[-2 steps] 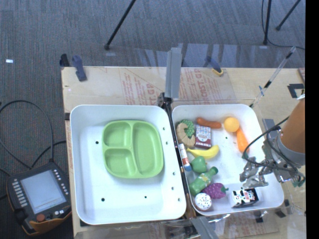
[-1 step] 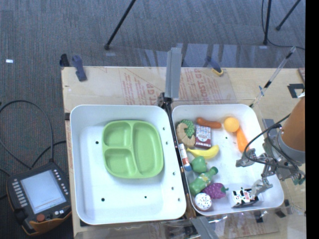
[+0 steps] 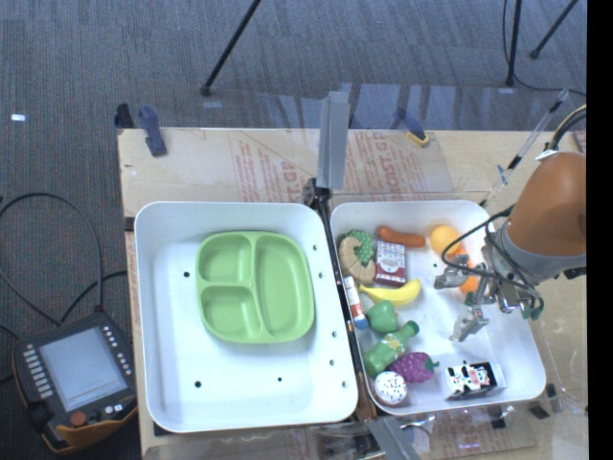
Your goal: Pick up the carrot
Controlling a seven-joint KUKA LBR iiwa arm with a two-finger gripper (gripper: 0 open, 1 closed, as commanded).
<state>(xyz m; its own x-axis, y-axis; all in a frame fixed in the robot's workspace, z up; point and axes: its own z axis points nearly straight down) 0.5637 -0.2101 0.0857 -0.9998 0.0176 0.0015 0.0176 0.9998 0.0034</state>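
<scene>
Hovering at the frame's right, the claw [image 3: 469,316], seemingly parted and gripping nothing, sits well short of the carrot [image 3: 401,237].

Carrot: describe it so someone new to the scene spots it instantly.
Look in the right bin, along its far edge. The carrot lies there on its side, just behind the red box and left of the orange. It is the only long, thin orange-red item; the orange is round and the banana is yellow.
</scene>
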